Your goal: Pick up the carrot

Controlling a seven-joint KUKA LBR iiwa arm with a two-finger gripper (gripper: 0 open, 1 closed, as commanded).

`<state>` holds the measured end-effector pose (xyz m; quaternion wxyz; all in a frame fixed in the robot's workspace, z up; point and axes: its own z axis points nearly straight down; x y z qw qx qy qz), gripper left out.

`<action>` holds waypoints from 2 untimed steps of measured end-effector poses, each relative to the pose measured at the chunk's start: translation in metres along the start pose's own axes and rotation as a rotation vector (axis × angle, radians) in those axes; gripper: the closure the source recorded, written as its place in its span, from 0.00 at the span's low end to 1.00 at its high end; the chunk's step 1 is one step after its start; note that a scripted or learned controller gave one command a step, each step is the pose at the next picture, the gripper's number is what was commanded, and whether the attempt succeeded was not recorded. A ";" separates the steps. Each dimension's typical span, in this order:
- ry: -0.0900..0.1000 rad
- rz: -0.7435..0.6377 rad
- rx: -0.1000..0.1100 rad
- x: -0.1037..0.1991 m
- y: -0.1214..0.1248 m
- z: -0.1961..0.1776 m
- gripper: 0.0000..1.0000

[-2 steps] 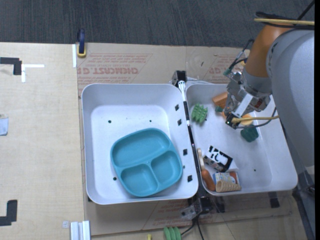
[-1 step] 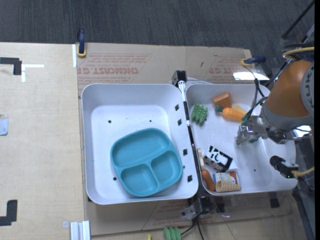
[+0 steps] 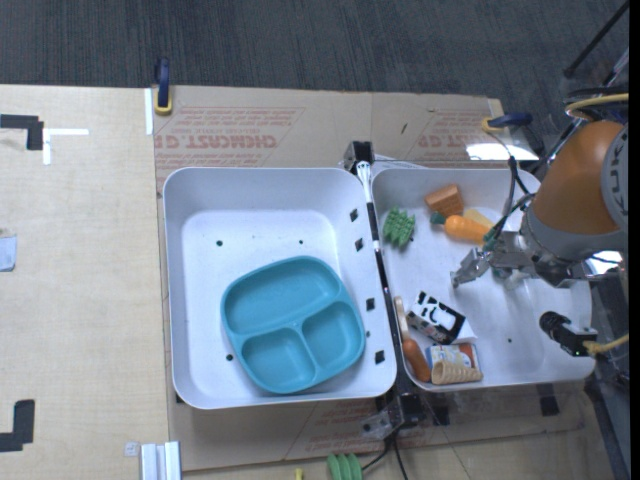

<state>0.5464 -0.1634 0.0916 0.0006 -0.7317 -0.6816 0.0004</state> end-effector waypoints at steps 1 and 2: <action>-0.003 0.062 -0.002 -0.029 0.073 -0.001 0.00; 0.007 0.296 0.057 -0.037 0.108 -0.002 0.00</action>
